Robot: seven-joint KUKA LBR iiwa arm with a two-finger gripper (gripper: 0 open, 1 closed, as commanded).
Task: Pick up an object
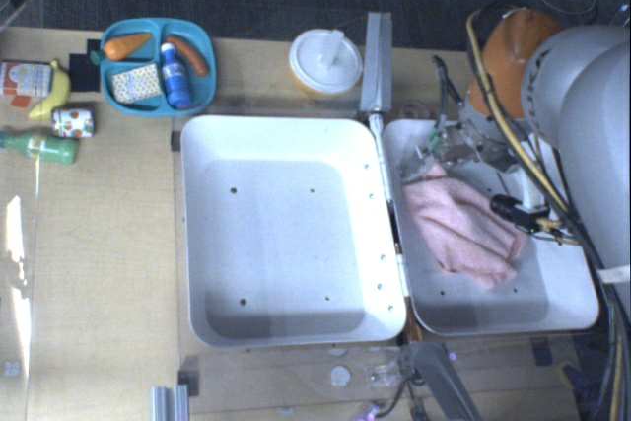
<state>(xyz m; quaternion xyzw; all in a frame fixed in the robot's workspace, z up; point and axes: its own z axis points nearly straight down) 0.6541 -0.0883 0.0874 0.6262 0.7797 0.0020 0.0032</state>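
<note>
Your arm (582,113) reaches into the right bin (493,311), gripper (449,148) low at its far edge above the crumpled pink cloth (461,232); I cannot tell its grip.

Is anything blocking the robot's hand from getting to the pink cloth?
No, nothing visible is in the way. The hand sits right at the top edge of the pink cloth in the right bin, with no other thing between them.
</note>
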